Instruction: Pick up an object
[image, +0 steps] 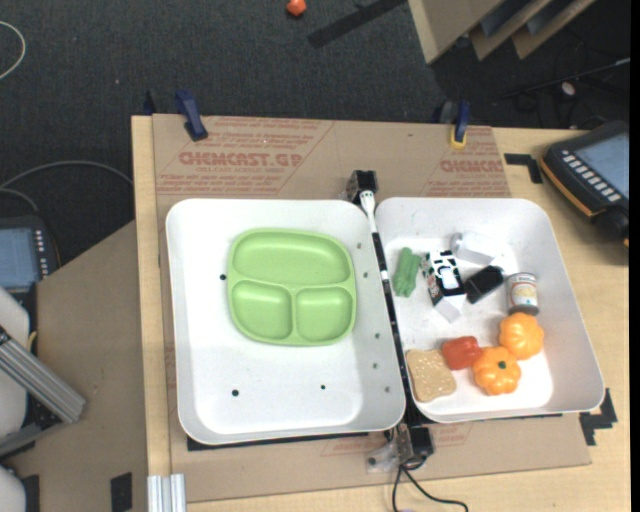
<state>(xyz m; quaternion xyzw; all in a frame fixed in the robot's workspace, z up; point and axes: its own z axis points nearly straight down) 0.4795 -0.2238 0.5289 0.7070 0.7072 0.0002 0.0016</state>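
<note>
Camera view: bench with two white bins touching side by side. Left bin holding green divided plate, set toward far side. Right bin holding all loose objects: green piece near shared wall, black-and-white box beside black block, small jar, two orange pumpkins just beside each other, red piece touching nearer pumpkin, bread slice at near left corner. State of gripper: cannot tell.

Blue clamp on board – tablet right.
</note>
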